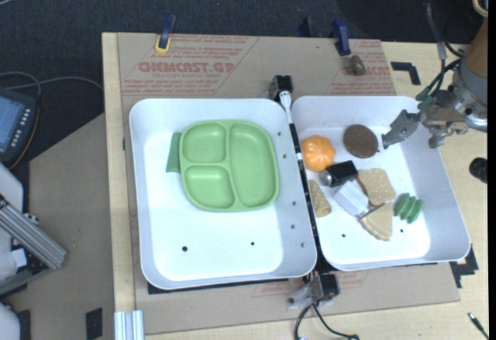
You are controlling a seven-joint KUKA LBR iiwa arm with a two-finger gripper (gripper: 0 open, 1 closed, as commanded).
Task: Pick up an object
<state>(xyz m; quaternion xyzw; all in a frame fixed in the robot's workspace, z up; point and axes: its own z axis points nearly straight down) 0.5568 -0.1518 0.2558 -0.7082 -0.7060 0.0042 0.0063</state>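
Note:
The right white bin (442, 176) holds a heap of play food. An orange fruit (318, 151) lies by its left wall, with a brown round cookie (360, 140) to its right. Below them are a black cylinder (339, 173), a clear wrapper (353, 197), two toast pieces (377, 185) (378, 224), a tan strip (319, 199) and a green pod (408, 207). My gripper (416, 134) hovers over the bin's upper right part, just right of the cookie. It is open, and nothing sits between its fingers.
A green divided plate (229, 164) rests in the left white bin (155, 238). A black clip (282, 87) sits at the top of the seam between the bins. Cables (438, 29) hang near the arm at the right edge.

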